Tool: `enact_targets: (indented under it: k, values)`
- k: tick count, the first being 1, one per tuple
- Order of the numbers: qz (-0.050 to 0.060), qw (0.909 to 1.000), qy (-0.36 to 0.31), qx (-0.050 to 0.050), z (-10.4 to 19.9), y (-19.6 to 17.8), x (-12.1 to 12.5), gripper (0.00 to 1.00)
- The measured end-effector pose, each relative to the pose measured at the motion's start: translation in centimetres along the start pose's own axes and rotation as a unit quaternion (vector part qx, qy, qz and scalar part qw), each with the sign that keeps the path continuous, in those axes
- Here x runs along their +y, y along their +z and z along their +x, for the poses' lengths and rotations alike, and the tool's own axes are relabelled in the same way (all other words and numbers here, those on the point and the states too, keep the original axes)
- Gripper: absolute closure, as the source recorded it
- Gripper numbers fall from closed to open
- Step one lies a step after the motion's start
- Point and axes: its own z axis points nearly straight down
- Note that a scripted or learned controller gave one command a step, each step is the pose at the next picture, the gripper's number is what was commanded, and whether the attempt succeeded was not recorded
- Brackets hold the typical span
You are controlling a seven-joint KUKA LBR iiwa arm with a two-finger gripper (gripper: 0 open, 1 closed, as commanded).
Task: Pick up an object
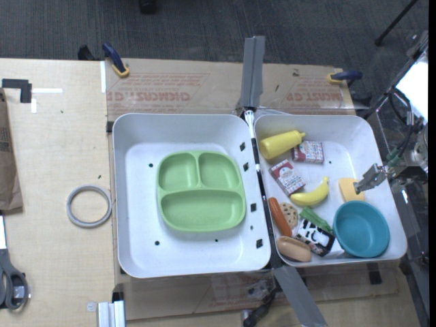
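Dark carpet surrounds the pale table [54, 135], which carries two white bins. Nearest, the right bin [371, 131] holds a hot dog [294, 249], a blue bowl [361, 229], a sausage [278, 216], a banana [310, 195] and a yellow block [349, 188]; farther back lie small red boxes and a yellow mustard bottle [281, 143]. The left bin [129, 203] holds a green divided plate [201, 191]. The gripper [371, 178] hangs at the right bin's edge, just beside the yellow block; whether it is spread or pressed together I cannot tell. Nothing looks lifted, so the pick appears not yet done.
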Motion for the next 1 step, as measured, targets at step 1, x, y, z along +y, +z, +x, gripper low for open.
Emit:
enact_targets:
  k: [1]
  values:
    - [0.002,0.999,-0.044,0.005,-1.95,12.05,-0.1,0.0]
